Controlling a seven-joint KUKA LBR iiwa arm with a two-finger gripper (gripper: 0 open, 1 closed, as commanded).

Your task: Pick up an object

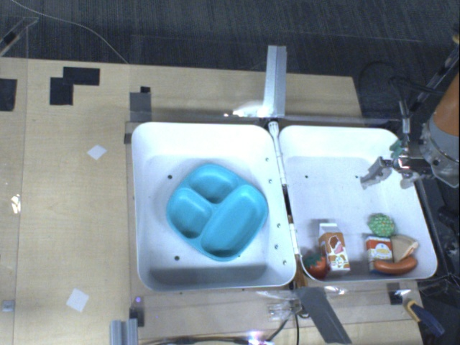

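Pre-grasp, nothing held. Gripper (389, 169) fingers spread, hovering over far right of right bin (323, 149). Candidate objects clustered along near edge: carton (334, 249), green ball (382, 226), sausage (394, 267). Next: move nearer, descend, close.

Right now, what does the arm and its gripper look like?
At the right edge, the arm is grey with an orange band above the wrist. Dark cables run beside it. The gripper is small, of grey metal, with a tiny green and red spot near its base.
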